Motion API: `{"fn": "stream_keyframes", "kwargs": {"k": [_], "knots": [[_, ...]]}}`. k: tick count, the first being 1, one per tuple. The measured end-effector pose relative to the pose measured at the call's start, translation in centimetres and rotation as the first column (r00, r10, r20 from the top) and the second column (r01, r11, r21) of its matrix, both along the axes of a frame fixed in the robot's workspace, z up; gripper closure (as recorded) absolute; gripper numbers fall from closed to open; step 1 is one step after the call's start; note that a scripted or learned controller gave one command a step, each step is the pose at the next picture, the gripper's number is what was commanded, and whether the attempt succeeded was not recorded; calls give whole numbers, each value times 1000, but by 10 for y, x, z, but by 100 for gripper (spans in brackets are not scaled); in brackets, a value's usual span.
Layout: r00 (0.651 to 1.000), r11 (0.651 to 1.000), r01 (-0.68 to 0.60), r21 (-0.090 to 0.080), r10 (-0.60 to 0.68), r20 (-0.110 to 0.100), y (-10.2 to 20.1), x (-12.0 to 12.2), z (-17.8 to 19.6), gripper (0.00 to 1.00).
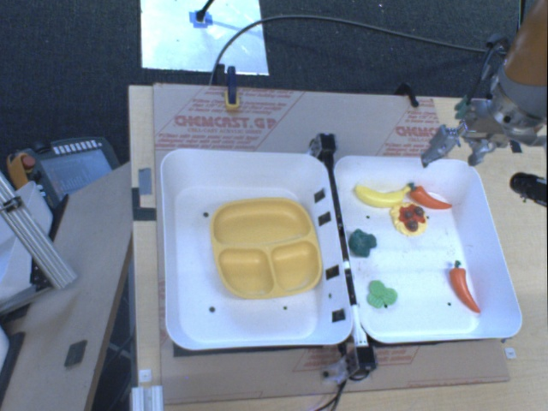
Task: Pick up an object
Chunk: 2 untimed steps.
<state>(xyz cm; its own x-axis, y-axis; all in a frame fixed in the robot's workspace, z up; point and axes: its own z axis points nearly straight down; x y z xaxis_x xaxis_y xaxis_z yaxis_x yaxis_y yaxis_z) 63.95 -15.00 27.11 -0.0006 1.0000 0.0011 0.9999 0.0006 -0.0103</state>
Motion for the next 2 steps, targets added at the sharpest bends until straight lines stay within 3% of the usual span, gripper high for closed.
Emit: {"fn": "stream_keyframes", "kwargs": {"k": [1,2], "knots": [[1000,1000,-2,-2,2,12,1,2,8,0],[1000,1000,-1,-1,1,9,-1,6,-53,0]]}}
